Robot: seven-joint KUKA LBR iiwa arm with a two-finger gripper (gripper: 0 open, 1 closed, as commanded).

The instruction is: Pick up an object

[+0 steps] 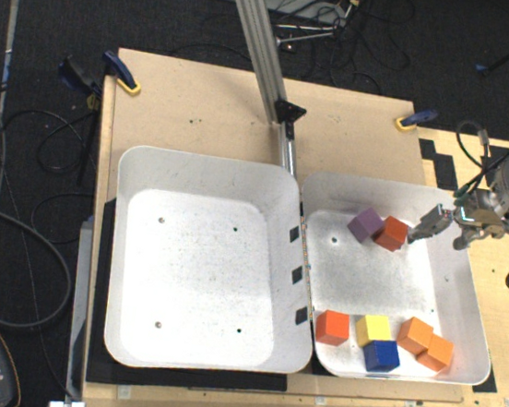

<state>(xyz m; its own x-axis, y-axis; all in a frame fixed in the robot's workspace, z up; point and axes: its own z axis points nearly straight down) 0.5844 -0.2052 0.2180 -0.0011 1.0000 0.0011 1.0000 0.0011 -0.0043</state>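
Several small blocks lie in the right bin. A purple block and a red-orange block touch each other near the bin's back. Along the front sit an orange block, a yellow block, a blue block and two more orange blocks. My gripper hangs over the bin's back right edge, just right of the red-orange block. Its fingers stand open with nothing between them.
The left bin lies beside the right one on the wooden bench. A slanted metal pole rises from the bench's back between the bins. Clamps sit at the back corners.
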